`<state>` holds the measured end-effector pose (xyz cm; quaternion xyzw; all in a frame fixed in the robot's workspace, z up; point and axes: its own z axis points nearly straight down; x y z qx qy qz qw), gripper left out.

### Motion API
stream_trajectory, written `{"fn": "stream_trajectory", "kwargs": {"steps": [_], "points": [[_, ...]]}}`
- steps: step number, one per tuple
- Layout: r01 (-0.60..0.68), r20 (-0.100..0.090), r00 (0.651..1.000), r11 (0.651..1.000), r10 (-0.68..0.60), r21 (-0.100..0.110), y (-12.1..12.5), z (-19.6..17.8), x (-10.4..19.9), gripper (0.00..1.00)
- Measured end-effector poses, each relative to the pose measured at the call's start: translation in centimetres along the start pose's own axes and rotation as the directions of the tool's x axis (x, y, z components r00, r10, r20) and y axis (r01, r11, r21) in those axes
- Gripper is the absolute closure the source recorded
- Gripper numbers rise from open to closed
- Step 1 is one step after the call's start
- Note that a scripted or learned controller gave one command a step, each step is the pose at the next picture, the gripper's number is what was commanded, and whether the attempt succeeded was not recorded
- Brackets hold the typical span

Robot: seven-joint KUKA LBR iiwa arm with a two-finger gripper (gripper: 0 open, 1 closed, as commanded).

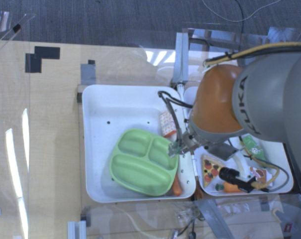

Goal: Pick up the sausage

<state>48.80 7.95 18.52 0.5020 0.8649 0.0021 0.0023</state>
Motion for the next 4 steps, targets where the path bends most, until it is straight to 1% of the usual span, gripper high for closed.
{"fn": "stream_trajectory", "kwargs": {"steps": [1,2,3,4], "points": [[0.215,0.005,0.977,0.977,-0.215,-0.001,-6.3,-1.6,-11.2,1.0],[0.297,0.0,0.955,0.955,-0.297,0.0,0.2,0.0,0.3,1.0],[0.357,0.006,0.934,0.934,-0.357,-0.003,-3.4,-2.8,-6.3,1.0],[0.002,0.0,1.0,1.0,-0.002,0.0,2.5,-3.5,-1.4,1.0]]}}
